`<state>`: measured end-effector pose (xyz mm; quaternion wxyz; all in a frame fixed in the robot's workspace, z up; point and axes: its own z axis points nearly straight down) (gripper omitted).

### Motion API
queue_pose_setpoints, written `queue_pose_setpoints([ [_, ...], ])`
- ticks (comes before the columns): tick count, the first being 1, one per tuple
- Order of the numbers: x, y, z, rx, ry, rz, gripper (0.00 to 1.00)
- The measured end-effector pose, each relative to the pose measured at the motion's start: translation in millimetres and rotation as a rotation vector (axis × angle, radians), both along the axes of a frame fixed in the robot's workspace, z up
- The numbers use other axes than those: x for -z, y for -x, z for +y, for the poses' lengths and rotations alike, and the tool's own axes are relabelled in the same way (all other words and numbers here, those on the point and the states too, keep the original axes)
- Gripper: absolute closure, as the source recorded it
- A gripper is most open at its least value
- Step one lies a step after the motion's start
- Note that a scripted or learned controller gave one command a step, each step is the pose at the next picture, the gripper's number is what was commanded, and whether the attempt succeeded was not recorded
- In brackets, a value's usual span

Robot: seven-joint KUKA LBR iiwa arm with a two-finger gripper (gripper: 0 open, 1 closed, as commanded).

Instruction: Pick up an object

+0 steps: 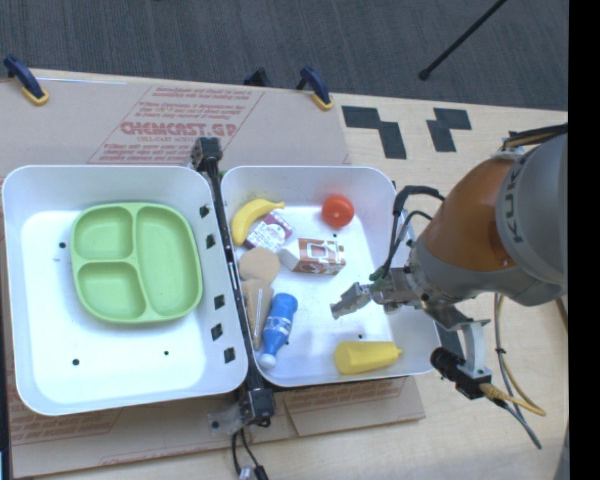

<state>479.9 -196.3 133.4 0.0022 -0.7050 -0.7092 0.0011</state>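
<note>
The right bin (380, 183) holds several objects: a yellow banana (252, 215), a red ball (337, 210), a small brown-and-white carton (320, 256), a snack packet (272, 234), a tan wooden piece (258, 268), a blue bottle (277, 324) and a yellow block (368, 356). My gripper (348, 302) hangs over the right side of this bin, above bare floor between the carton and the yellow block. Its fingers stand apart with nothing between them.
The left bin (40, 368) carries a green divided plate (137, 261). The grey arm with its orange band (475, 223) comes in from the right, over the right bin's edge. Black clips (208, 153) join the bins along the middle wall.
</note>
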Motion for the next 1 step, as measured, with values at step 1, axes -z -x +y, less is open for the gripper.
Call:
queue_pose_setpoints([
  [1,40.5,2.6,71.9,0.004,0.012,-0.010,0.00],
])
